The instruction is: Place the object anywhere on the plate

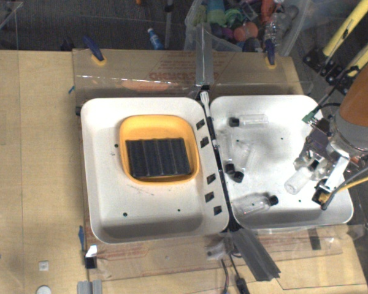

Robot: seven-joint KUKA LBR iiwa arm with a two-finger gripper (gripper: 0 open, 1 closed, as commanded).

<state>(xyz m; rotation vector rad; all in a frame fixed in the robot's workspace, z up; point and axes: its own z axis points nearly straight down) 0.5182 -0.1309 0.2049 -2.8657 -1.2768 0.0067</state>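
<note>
R bin [276, 112]: vial [296, 180] at gripper [318, 175]

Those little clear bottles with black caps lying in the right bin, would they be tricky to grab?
Probably. The clear bottles lie on their sides and look round, so a nudge may roll them. They seem small, smooth plastic, likely light and slippery for the gripper.

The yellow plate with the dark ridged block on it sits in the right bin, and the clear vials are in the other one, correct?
Not quite. The camera view shows the yellow plate, carrying the dark ridged block, in the left bin. The clear vials lie in the right bin.
</note>
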